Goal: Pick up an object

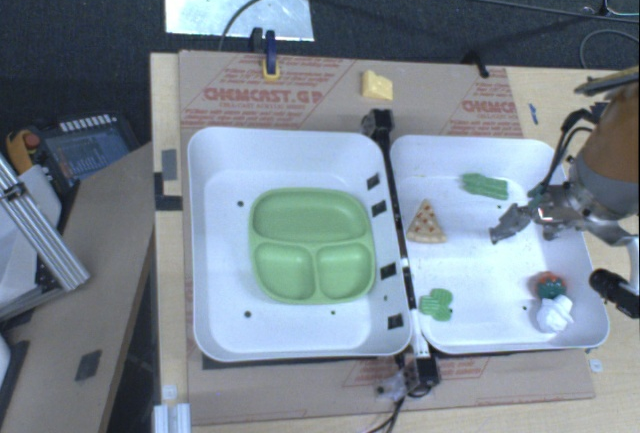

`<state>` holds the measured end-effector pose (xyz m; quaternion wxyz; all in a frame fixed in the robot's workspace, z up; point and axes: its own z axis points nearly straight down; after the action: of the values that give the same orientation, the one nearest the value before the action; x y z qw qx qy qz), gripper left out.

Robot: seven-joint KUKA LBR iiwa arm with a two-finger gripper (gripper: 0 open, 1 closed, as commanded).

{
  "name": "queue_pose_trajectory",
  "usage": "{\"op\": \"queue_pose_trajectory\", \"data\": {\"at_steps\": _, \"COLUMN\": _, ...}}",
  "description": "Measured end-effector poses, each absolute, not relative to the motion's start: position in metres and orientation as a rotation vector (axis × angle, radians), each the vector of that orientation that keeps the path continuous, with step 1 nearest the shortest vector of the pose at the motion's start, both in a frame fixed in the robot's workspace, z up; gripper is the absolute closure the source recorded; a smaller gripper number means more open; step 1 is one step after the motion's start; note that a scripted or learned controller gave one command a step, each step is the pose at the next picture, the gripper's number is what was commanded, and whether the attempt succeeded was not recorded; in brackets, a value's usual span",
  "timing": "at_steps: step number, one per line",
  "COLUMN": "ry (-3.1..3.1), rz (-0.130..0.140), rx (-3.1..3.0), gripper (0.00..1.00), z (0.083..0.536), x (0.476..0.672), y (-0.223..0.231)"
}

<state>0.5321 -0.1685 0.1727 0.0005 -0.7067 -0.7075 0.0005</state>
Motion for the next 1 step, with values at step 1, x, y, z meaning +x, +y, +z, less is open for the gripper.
{"op": "queue_pose_trajectory", "data": {"at_steps": 1, "ry": -2.22, "rz": 0.002, "rx": -2.218, "gripper": 0.0, "z": 0.1113, "x": 0.528, "y": -0.1641}}
